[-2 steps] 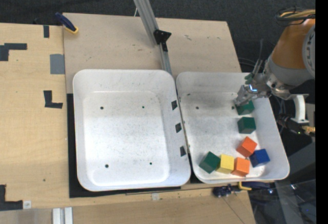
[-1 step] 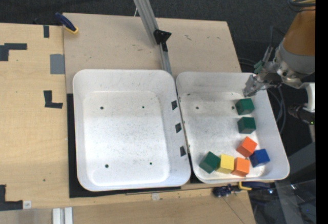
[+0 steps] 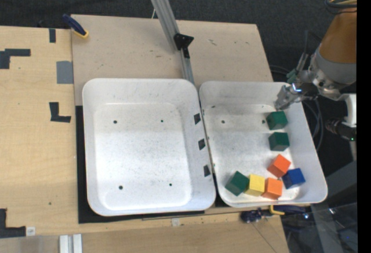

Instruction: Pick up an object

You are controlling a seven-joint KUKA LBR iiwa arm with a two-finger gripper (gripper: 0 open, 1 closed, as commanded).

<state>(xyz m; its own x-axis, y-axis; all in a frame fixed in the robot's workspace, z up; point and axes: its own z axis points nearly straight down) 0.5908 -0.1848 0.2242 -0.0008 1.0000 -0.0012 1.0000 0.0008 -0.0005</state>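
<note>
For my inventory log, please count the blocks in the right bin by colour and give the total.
Green blocks: 3
Orange blocks: 2
Yellow block: 1
Blue block: 1
Total: 7, all in the right bin.

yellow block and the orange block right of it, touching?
Touching. Camera view: the yellow block and orange block sit flush, no white bin floor between them.

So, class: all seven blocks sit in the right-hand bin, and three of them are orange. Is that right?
Not quite. The camera view shows seven blocks in the right bin, but two are orange: one and another. Three are green.
</note>
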